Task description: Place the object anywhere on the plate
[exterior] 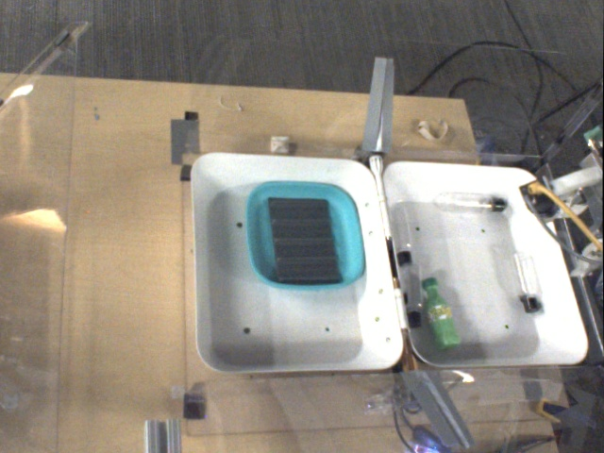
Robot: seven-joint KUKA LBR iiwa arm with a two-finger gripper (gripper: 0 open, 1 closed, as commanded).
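Currently: object not yet on plate.
The green bottle (439, 313) lies on its side in the right bin (557, 347), near its left wall, well apart from the teal plate (351, 225) in the left bin (217, 338). A dark ridged slab (302, 241) already covers the plate's centre. Gripper state: cannot tell.

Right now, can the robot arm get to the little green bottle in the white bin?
Probably yes. The green bottle lies in the right bin, uncovered, with only clear tubes lying apart from it. It lies near the bin's left wall, so that wall might crowd a gripper a little.
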